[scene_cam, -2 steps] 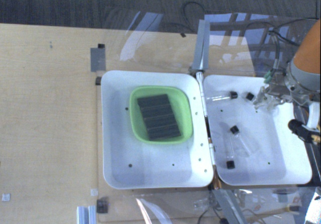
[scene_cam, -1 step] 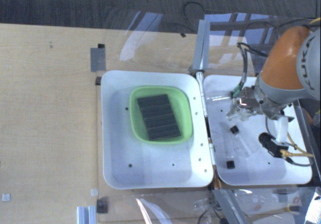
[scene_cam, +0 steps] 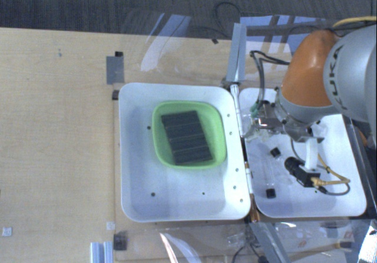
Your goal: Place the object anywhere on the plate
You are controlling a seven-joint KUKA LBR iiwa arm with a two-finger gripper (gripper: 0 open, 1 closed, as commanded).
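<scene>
A green square plate [scene_cam: 219, 138] sits in the left white bin [scene_cam: 135, 155]. A dark grey ridged rectangular block [scene_cam: 187, 137] lies flat on the plate, near its middle. My gripper [scene_cam: 262, 121] hangs over the left side of the right bin [scene_cam: 347, 197], close to the divider between the bins and well to the right of the plate. The grey wrist and orange band hide most of it, and nothing shows between its fingers.
Two small black pieces [scene_cam: 274, 151] [scene_cam: 270, 193] lie on the right bin's floor. A black part with yellow cables [scene_cam: 303, 174] hangs below the wrist. A metal post [scene_cam: 235, 61] rises behind the bins' shared edge. Bare wooden bench spreads to the left.
</scene>
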